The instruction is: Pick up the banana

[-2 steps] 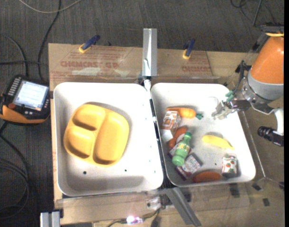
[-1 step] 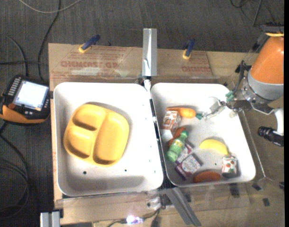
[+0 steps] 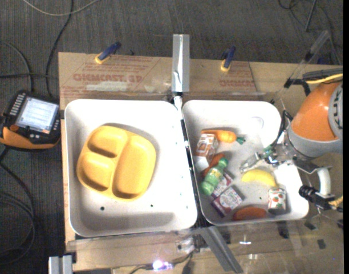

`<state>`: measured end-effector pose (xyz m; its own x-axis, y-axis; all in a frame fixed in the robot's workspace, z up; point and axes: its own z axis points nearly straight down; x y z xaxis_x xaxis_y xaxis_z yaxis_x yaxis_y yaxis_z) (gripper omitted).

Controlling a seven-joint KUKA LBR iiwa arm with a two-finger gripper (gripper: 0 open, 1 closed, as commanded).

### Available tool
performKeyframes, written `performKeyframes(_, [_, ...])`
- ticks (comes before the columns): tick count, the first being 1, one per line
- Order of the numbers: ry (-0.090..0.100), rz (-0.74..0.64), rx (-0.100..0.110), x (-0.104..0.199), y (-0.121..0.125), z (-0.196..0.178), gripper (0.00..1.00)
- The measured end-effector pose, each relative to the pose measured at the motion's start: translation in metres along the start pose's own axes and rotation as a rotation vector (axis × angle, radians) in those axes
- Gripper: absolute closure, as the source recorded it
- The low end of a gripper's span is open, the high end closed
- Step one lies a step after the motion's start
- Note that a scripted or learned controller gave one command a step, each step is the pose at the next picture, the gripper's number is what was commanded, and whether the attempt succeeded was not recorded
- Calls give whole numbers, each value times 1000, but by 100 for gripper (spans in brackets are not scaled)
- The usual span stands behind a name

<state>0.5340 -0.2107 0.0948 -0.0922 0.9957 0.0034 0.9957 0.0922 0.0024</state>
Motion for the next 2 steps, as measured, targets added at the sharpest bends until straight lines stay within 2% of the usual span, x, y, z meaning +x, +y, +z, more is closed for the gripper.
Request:
performKeyframes(1, [-16,-190,-15,13,-43,4,0])
performKeyframes(2, [-16,-190,-22,13,-40,-8,100])
